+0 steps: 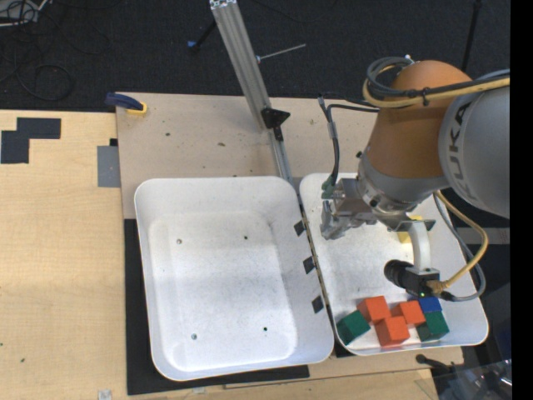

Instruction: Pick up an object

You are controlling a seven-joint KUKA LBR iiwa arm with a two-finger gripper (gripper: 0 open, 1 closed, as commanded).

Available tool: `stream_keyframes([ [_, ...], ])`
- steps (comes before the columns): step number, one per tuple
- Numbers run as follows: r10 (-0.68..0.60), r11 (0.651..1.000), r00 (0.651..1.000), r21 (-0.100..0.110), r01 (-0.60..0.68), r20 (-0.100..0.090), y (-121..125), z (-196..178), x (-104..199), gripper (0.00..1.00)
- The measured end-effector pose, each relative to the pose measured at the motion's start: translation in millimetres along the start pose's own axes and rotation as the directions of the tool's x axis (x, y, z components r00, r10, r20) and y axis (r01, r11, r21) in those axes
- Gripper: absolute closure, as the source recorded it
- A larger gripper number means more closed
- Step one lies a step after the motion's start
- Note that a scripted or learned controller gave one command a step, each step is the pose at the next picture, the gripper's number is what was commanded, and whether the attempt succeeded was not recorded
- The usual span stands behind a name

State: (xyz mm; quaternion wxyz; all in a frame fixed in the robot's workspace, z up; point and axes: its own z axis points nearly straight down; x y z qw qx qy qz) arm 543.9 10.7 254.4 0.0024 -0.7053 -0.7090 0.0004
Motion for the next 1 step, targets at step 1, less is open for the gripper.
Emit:
stream_keyframes([
  [1,0.000,1.000,1.000,0.000,0.000,0.001,-3.0,-0.2,53.4,1.00],
])
